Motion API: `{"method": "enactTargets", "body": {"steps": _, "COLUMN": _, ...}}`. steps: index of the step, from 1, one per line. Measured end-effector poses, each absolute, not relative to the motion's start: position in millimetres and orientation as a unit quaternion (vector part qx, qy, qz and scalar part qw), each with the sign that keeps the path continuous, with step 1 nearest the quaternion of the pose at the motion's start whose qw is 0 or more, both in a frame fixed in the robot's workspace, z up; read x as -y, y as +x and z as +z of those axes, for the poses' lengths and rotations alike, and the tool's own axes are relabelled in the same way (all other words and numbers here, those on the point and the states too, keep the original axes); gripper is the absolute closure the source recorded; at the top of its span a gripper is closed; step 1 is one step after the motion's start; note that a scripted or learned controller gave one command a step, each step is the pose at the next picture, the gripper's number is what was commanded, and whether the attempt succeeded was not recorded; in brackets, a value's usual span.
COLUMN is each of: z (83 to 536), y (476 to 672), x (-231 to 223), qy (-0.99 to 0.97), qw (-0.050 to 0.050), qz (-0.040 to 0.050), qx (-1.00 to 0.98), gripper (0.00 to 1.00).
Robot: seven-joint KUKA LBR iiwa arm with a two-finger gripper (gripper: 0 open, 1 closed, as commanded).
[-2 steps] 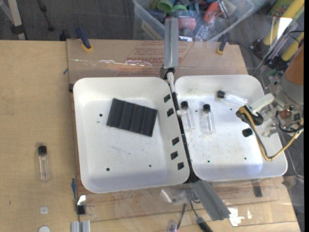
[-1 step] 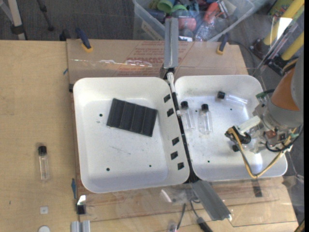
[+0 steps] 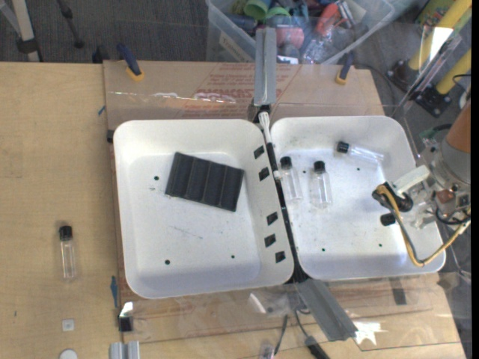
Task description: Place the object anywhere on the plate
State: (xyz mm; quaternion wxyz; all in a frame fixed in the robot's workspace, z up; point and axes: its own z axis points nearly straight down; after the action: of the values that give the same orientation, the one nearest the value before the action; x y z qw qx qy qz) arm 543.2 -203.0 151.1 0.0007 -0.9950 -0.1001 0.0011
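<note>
A black ridged plate point(image 3: 204, 181) lies flat in the left bin point(image 3: 142, 268), slightly tilted, toward the bin's back half. In the right bin point(image 3: 352, 264), three clear vials with black caps lie on the floor: one point(image 3: 289, 178) beside the divider, a second point(image 3: 320, 183) just right of it, and a third point(image 3: 359, 152) near the back. My gripper point(image 3: 425, 206) hangs low over the right bin's right edge, away from all three vials.
Another capped vial point(image 3: 67, 250) lies on the wooden bench left of the bins. A clear tub of colourful items point(image 3: 299, 10) stands behind the bins. Small black clips point(image 3: 271, 217) run along the divider between the bins.
</note>
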Motion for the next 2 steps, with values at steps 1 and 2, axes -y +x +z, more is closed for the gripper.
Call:
{"method": "enactTargets", "body": {"steps": 1, "z": 127, "y": 511.2, "x": 206, "qy": -0.995, "qw": 0.010, "qz": 0.0023, "qx": 0.104, "gripper": 1.00}}
{"method": "enactTargets", "body": {"steps": 2, "z": 192, "y": 536.6, "x": 223, "qy": -0.990, "qw": 0.001, "qz": 0.0008, "qx": 0.139, "gripper": 1.00}}
